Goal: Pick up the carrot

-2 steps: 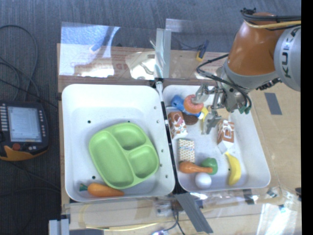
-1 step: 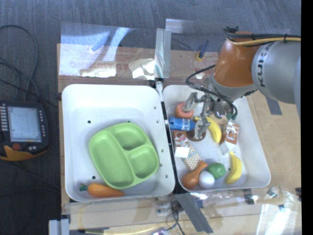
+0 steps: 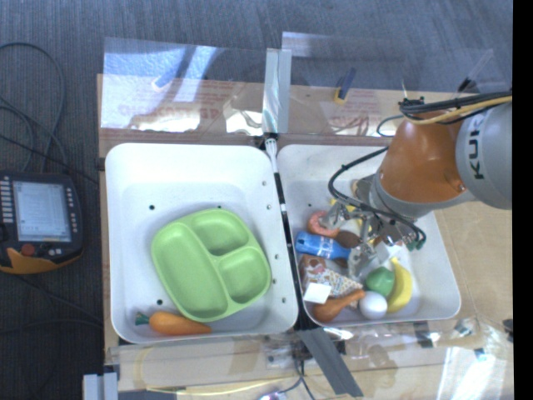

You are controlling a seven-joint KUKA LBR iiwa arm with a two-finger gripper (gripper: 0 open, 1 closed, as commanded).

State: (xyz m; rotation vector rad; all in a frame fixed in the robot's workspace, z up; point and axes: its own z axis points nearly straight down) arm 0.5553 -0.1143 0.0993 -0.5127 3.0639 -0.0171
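Camera view: carrot point(image 3: 173, 324) far from jaws point(image 3: 364, 252).

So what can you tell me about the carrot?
The carrot is orange with a little green stub at its left end, smooth and shiny like a plastic toy. It lies flat along the front wall of the left bin, its thick end left and its tip pointing right. It sits right against the front edge of the green plate. The gripper is over the other bin.
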